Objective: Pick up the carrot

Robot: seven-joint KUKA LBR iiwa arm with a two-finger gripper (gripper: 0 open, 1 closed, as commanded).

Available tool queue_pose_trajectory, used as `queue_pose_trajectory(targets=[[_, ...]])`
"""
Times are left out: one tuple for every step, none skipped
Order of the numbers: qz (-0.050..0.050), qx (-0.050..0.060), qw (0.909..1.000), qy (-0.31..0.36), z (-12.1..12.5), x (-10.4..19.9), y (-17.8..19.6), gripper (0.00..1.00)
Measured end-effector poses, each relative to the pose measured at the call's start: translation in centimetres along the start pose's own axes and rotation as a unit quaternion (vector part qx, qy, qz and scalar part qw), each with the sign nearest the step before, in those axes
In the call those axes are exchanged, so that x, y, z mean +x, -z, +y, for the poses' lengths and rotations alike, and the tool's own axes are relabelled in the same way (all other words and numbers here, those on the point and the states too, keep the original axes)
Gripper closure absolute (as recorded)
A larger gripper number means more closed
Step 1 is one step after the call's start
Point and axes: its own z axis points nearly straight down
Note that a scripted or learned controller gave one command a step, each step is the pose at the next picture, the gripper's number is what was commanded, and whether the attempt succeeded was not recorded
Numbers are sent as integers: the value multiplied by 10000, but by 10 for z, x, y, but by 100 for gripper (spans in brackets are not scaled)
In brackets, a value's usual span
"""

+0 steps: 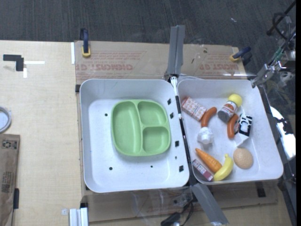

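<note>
You will find the gripper [266,73] at the far right corner of the right bin [263,108], a metal piece hanging over the rim with cables behind it. It is too small and cluttered there to read, so you cannot tell whether it is open or closed, and nothing can be seen held in it.

The carrot [208,160] is well apart from the gripper, nearer you and toward the view's left, on the floor of that same bin close to its front edge. It lies slantwise with its thick end toward the bin's front right. From the gripper you would pass 2 sausages on the way: one [232,126] beside a black and white packet [244,125], the other [208,116] further left.

Around the carrot things are crowded (take note). A banana [225,168] sits just beside its thick end, on the gripper's side, and a small red packet [201,168] lies against it on the front side. A crumpled white lump [205,135] is just behind it, and a brown egg [243,158] rests beyond the banana. A yellow-capped bottle [229,107] and a red and white box [193,108] lie nearer the back.

Farthest from the gripper, the left bin [89,140] holds a green plate [141,127] with 3 compartments.
</note>
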Motion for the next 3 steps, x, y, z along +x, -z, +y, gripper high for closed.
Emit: queue_pose_trajectory(targets=[[3,13,10000,-57,-63,73,-66,0],[2,12,9990,-440,-39,84,-122,0],[3,11,9992,-399,-91,159,-93,0]])
